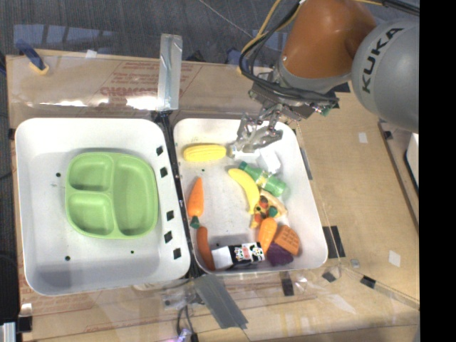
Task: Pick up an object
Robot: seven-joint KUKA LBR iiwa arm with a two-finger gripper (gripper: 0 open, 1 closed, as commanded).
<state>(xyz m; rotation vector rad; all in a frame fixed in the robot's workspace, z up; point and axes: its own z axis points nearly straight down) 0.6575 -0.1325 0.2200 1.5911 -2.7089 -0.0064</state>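
1. Cardboard-covered worktop point(370, 212) seen from above at a slant, bearing two shallow white bins side by side.
2. Left bin point(35, 141): holding a green divided plate point(112, 194) with three compartments, lying flat near the middle.
3. Right bin point(310, 212): crowded with toy food. Corn cob point(204, 152) at the far end; banana point(245, 184) near the centre; carrot point(195, 197) along the left wall; small green bottle point(262, 178) just beside the banana; purple block point(286, 244) and black-and-white carton point(241, 254) at the near end.
4. Grey arm with orange band reaching in from the right, hand point(251, 138) poised over the far end of the right bin, just right of the corn cob.
5. Fingers point(246, 135) pointing down, looking narrowly spread, nothing visibly between them; exact gap hard to judge.
6. Likely target: corn cob, nearest the hand and lying apart from the clutter.
7. Handling, as a judgement: probably light, hollow plastic, stiff, slightly bumpy, prone to rolling on the smooth bin floor.
8. Best hold: across the short width at mid-length, fingers straddling both long sides, avoiding the tapered ends.
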